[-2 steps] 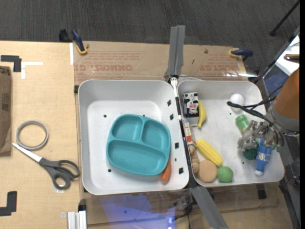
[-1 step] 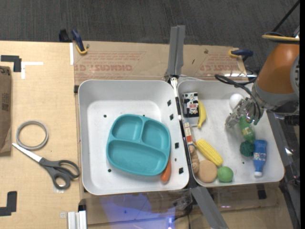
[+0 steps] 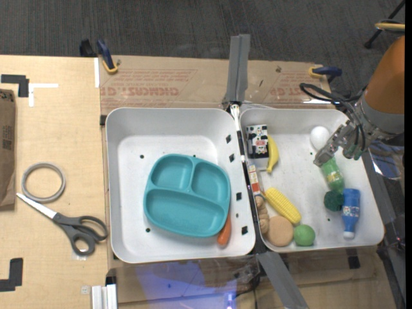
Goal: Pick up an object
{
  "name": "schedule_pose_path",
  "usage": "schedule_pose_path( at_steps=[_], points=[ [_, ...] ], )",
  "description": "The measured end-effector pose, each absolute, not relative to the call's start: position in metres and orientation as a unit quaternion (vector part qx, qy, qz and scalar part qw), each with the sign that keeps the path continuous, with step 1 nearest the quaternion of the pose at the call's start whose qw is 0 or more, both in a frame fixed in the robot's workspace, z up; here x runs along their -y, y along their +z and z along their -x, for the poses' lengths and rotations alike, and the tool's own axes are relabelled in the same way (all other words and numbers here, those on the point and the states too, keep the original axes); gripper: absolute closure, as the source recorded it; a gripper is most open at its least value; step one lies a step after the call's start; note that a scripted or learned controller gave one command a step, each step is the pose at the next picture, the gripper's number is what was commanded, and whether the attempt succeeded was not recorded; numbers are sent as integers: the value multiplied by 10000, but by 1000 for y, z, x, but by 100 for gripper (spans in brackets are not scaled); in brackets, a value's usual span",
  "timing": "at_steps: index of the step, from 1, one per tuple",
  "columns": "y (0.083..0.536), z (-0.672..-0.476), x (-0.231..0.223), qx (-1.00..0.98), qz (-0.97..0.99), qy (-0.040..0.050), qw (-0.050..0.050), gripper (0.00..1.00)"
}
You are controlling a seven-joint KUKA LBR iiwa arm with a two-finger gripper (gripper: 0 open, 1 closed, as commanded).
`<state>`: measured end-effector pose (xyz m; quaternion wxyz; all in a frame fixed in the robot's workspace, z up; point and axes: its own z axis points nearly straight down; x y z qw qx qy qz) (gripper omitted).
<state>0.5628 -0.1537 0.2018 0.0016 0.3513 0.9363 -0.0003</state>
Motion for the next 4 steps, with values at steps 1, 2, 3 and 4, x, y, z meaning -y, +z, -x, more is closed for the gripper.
schedule_pose_path(
  at_steps=[1, 2, 3, 4],
  points=[
    [239, -590, 90, -9283, -3718, -1, 12, 100],
    [143, -576, 167, -9742, -2257, -2, 10, 100],
    [92, -620, 202, -9285, -3714, -3, 19, 100],
    [190, -633, 143, -9235, -3837, 1, 23, 100]
  ],
)
